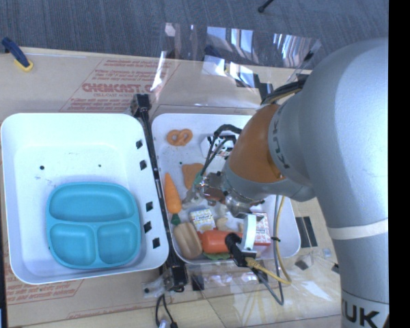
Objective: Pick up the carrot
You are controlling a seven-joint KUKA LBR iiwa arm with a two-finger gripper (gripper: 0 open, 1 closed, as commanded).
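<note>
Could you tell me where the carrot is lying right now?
The carrot lies in the right bin, along its left wall, below the pretzel.

Dark grey ribbed carpet (123, 12) covers the floor beyond the bench. The bench top (75, 80) is brown board printed with red lettering. Light glares off clear plastic sheeting (253, 50).

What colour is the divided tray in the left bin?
Light blue, a turquoise shade. The tray shows best in the camera view, lying in the left bin.
</note>
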